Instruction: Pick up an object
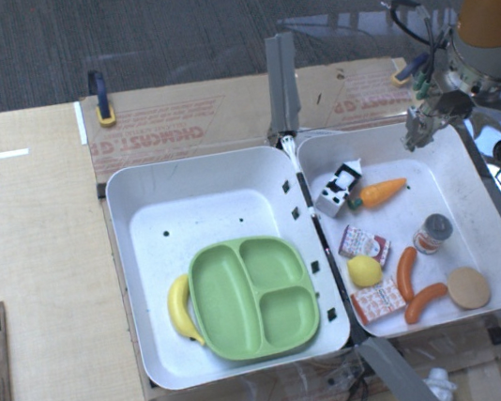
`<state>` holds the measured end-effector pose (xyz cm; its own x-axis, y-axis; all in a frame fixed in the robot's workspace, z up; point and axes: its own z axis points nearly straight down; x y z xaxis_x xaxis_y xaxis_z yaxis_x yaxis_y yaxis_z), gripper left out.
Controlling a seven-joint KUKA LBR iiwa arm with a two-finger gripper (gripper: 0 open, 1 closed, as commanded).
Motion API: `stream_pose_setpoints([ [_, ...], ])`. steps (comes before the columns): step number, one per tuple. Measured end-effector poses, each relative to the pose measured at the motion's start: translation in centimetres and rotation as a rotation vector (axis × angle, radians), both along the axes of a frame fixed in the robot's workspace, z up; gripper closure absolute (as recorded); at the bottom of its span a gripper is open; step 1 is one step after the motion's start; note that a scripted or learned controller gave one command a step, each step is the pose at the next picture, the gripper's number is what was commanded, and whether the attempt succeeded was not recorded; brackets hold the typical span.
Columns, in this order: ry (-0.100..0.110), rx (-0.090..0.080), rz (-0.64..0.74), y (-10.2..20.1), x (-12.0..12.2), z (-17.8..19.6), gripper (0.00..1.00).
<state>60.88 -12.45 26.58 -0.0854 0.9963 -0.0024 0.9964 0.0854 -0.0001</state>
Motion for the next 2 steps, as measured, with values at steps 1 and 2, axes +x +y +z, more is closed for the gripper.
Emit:
stream_pose_setpoints([
  [1,0.0,0.0,0.0,0.0,0.0,0.0,0.0],
  [2,0.003,0.002,0.074,1.9,-2.4,-11.1,0.0],
])
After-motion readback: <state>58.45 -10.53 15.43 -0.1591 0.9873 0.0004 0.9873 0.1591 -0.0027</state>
